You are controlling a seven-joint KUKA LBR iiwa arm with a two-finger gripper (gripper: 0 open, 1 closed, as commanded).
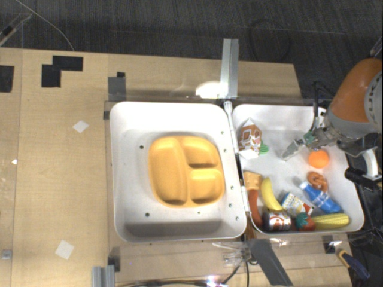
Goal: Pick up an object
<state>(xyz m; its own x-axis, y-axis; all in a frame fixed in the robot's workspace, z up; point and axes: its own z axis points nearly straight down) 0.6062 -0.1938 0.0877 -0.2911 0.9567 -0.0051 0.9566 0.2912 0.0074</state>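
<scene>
The right bin (281,115) holds several small items. A brown and white carton (249,138) lies at its left with a green piece (263,150) beside it. An orange ball (319,158) sits at the right, with a curled orange toy (317,180) and a blue bottle (320,200) below it. Along the front lie a banana (270,195), a red sausage (254,205), a can (276,222) and a yellow corn cob (330,221). My gripper (293,149) hangs over bare bin floor, just left of the orange ball and right of the carton, with nothing seen in it.
The left bin (128,130) bears a yellow divided tray (182,169) in its middle. A metal post (230,64) rises at the back between the bins. The arm's orange band (356,94) comes in over the right bin's far right corner.
</scene>
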